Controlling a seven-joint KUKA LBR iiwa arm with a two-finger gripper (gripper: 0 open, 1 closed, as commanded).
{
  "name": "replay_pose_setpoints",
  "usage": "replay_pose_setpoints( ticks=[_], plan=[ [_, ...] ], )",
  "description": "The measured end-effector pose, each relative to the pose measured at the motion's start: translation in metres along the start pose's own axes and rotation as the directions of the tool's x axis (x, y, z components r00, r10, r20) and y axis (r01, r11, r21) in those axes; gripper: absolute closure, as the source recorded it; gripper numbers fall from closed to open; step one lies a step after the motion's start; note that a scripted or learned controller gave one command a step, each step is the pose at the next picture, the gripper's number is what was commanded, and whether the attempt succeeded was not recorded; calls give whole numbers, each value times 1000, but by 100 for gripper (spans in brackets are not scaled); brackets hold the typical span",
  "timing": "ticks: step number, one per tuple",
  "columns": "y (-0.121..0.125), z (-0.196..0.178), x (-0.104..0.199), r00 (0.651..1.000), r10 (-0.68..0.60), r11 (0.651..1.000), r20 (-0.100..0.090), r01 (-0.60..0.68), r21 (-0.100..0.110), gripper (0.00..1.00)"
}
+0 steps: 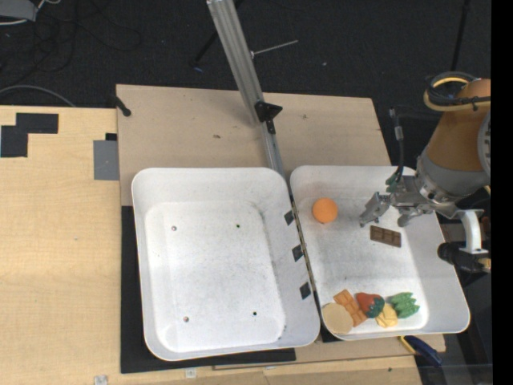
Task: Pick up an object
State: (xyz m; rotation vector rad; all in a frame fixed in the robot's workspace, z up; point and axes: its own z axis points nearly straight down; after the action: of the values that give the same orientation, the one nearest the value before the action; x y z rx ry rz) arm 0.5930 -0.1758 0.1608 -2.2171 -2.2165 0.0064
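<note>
Jaws (390, 212) spreading wide over the right bin (449, 315), holding nothing; one brown bar (385, 236) lying just below them. One orange ball (325, 211) sitting mid-bin; toy foods (375, 309) crowding the near edge.

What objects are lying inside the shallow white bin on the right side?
The right white bin holds a round orange ball, a flat brown bar and a pile of small coloured items. The gripper covers some floor.
</note>
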Motion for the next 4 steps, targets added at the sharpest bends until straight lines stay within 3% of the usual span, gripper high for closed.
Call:
replay_pose_setpoints(
  ticks=[1,2,3,4],
  plan=[
    [-5,47,8,1000,0,1000,-1,0,0,0],
    [-3,66,8,1000,2,1000,3,-2,-10,0],
    [-3,55,7,1000,6,1000,3,-6,-12,100],
    [0,-8,10,1000,-1,1000,3,1,-11,100]
  ],
)
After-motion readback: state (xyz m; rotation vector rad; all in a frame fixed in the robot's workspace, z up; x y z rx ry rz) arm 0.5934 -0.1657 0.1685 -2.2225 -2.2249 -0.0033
